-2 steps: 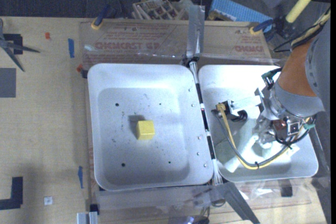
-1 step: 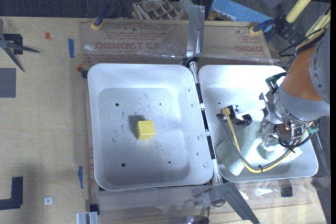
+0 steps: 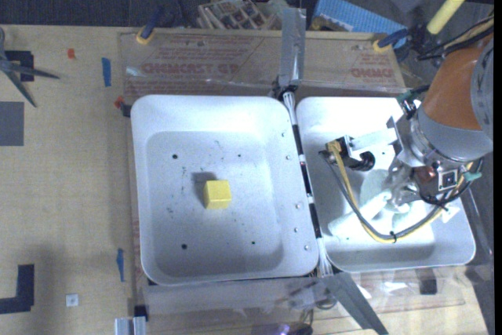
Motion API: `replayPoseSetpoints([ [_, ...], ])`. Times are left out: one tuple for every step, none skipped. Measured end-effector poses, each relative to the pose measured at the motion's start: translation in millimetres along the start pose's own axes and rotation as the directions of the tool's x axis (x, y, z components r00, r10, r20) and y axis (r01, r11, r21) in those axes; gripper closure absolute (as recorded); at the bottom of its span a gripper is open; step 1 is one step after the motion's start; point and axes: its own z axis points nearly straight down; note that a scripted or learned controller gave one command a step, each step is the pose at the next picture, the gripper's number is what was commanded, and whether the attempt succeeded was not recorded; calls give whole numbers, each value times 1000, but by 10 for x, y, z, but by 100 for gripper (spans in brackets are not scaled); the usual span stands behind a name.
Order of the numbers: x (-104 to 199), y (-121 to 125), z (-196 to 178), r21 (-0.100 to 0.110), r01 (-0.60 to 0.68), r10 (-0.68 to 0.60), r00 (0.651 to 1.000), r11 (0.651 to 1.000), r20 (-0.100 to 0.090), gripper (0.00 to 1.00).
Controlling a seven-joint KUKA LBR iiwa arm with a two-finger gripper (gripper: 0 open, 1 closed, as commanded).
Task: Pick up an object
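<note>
In the camera view, the grey arm with its orange band (image 3: 459, 94) is reaching in from the right and hanging over the right bin (image 3: 455, 251), with yellow and black cables looping below the wrist. The gripper (image 3: 396, 196) is sitting low in that bin, but its tip is blurring into the white floor and the cables, so I cannot tell how far the claw is parted or whether anything is caught in it.

The only loose object showing is a small yellow cube (image 3: 218, 194), lying flat near the middle of the left bin (image 3: 157, 118), well apart from the gripper and from every wall.

To do this step well, the arm is probably needing to lift clear of the divider between the bins, travel across to the left, and come down squarely over the cube with the claw spread wider than the block, lining up with its flat faces instead of its corners. Trailing cables could be snagging on the divider.
</note>
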Motion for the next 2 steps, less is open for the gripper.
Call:
replayPoseSetpoints([
  [-141,597,792,3,33,-33,999,999,2,100],
  [0,715,1685,0,-9,9,1000,1000,-13,100],
])
